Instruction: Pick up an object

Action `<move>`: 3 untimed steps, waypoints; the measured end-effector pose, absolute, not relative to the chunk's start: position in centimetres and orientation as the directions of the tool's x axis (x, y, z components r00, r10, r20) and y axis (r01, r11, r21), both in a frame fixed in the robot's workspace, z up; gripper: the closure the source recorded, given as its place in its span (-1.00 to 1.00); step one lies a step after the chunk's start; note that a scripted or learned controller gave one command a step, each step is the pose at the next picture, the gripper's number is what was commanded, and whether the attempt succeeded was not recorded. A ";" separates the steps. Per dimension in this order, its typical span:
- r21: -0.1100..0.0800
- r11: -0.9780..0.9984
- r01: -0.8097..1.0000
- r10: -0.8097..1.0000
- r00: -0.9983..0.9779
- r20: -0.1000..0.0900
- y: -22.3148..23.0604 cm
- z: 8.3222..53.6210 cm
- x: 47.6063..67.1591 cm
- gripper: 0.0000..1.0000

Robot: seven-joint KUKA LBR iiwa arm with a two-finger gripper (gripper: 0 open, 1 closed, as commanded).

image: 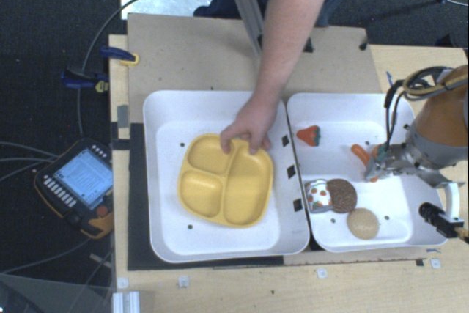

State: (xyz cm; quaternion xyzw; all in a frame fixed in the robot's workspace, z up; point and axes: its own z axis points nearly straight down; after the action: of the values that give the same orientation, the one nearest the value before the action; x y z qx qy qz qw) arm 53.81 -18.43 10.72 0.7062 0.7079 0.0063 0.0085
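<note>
The right bin point(344, 110) holds several small toy foods. A red strawberry point(308, 135) lies near its back left. An orange carrot-like piece point(360, 153) lies at mid-bin. At the front sit a brown round patty point(342, 195), a red-and-white piece point(318, 196) and a tan bun point(363, 223). My gripper point(376, 168) hangs low over the right bin, just right of the orange piece and close to it; whether it touches it I cannot tell. The orange-banded arm point(443, 121) comes in from the right.
A person's arm point(282, 48) reaches in from the top, and the hand point(245, 134) grips the back rim of a yellow divided plate point(226, 181) in the left bin point(165, 157). A teach pendant point(77, 183) lies left of the bench.
</note>
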 end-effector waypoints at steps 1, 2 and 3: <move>0.005 0.003 1.000 1.000 -0.003 -0.002 -19.2 15.4 53.6 1.00; 0.006 0.005 1.000 1.000 -0.005 -0.002 -19.0 19.9 54.3 1.00; 0.003 0.005 1.000 1.000 -0.005 -0.001 -19.0 20.8 54.4 1.00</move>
State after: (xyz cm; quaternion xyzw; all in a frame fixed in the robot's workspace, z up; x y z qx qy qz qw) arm 54.39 -19.01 20.84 0.7053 0.7089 0.0010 0.0013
